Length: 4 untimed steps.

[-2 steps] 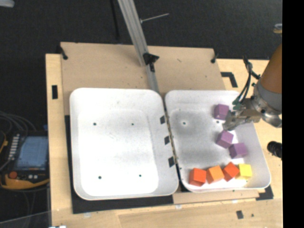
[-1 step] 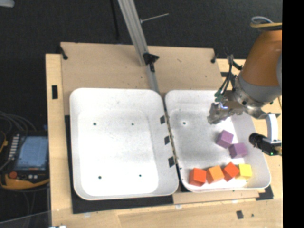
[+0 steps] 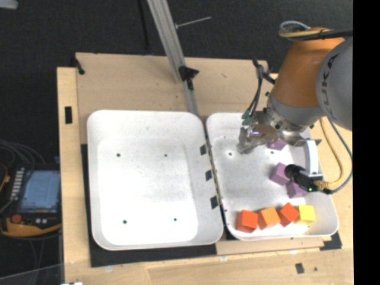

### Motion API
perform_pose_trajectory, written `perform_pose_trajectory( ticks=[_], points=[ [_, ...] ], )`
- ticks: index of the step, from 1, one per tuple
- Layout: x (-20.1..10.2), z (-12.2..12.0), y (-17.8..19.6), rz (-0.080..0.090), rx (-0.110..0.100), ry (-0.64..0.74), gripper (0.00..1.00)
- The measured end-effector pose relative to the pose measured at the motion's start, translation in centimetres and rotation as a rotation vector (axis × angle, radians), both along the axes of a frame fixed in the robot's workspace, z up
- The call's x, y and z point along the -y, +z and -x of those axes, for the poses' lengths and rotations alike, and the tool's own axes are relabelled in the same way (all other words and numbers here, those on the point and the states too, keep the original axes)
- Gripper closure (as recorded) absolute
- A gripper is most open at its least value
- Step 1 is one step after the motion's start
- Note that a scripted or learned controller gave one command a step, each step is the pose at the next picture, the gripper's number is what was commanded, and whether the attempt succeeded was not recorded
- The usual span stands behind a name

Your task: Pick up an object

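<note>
Reaching in from the right, the grey arm with its orange band hangs over the right-hand shallow white bin. Its pincer sits low over the upper part of that bin, near the bin's upper left corner. Pincer state: cannot tell, as the wrist hides it from above and the metal parts blur together. Nothing can be seen held there.

Objects in the right bin:
- Purple block, mid-right of the bin, just beside a dark cable fitting with a small green light.
- Second purple piece just below it, partly hidden by that fitting.
- Another purple scrap close under the wrist, to the right of the pincer; shape unclear.
- Row along the bin's lower edge, left to right: red-orange cube, lighter orange cube, red-orange cube tilted on a corner, yellow cube. Neighbours in the row touch or nearly touch.

All blocks lie well apart from the pincer except the purple scrap under the wrist.

Left-hand shallow white bin sits beside the right one, rims touching along the middle. Both rest on the pale wooden counter. A slanted metal pole crosses the counter's upper edge and comes down to the gap between the bins. At far left, off the counter, a handheld control unit with a blue screen.
</note>
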<state>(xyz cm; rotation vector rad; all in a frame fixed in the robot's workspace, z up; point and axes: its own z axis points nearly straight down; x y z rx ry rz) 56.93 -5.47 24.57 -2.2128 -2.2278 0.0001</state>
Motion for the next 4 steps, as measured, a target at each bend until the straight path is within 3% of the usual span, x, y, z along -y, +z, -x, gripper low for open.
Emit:
perform_pose_trajectory(
  ticks=[3, 4],
  points=[
    [-14.9, -4.5, 1.0, 0.000, 0.003, 0.000, 1.00],
    [-14.6, -4.4, 1.0, 0.003, 0.001, -0.001, 0.00]
  ],
)
